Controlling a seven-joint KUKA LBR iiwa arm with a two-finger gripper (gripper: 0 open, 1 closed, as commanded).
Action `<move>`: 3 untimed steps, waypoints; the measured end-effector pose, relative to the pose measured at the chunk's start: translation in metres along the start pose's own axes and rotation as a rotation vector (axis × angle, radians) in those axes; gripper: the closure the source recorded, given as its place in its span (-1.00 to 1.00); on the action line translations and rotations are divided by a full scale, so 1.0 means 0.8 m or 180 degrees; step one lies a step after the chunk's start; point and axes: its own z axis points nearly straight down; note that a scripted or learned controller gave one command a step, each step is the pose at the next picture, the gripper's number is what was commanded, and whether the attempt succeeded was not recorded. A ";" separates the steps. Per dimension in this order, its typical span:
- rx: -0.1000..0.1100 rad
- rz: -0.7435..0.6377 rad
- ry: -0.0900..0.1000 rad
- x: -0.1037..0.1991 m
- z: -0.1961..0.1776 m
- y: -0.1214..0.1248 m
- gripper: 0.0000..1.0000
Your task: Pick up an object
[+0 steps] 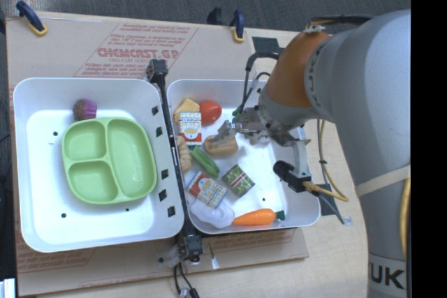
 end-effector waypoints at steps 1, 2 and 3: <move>0.0006 -0.0011 0.0004 0.001 -0.012 0.000 1.00; -0.0006 -0.0001 -0.0002 0.016 -0.146 -0.049 1.00; -0.0002 -0.0001 -0.0001 0.016 -0.145 -0.049 -1.00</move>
